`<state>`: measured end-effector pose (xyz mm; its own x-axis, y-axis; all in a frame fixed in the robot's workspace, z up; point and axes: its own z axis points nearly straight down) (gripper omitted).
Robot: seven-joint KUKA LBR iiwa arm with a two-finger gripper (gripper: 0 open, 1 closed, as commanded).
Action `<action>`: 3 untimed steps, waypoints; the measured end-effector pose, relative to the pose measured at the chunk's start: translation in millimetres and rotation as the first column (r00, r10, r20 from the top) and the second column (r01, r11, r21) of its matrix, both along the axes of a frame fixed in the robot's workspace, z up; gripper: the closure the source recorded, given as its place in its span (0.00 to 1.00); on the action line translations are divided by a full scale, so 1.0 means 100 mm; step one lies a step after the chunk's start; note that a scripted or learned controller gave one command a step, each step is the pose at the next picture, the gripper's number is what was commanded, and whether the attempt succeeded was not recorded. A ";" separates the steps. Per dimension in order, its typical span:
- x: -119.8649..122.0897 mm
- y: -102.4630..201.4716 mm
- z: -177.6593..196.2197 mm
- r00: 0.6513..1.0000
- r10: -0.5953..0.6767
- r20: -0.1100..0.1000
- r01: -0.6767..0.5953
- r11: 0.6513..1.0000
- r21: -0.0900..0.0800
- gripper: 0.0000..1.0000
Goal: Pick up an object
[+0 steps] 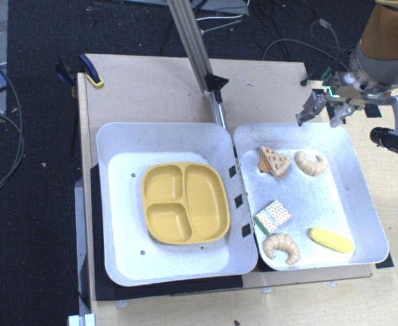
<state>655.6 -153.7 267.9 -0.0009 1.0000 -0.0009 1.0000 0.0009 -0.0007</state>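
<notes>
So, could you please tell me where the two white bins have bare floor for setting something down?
Right white bin: bare floor runs down the middle, between the checkered packet and the right wall. It is crowded around that: toast wedge and pale croissant above, another croissant and yellow banana-like piece below. Left white bin: bare only around the yellow divided plate.
</notes>
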 end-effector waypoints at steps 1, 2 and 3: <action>0.00 0.00 0.01 1.000 0.000 0.002 0.000 1.000 0.000 0.00; -0.02 0.04 -0.63 1.000 0.000 -0.005 0.000 1.000 0.001 0.00; -0.02 0.03 -1.07 1.000 -0.001 -0.003 0.001 1.000 0.001 0.00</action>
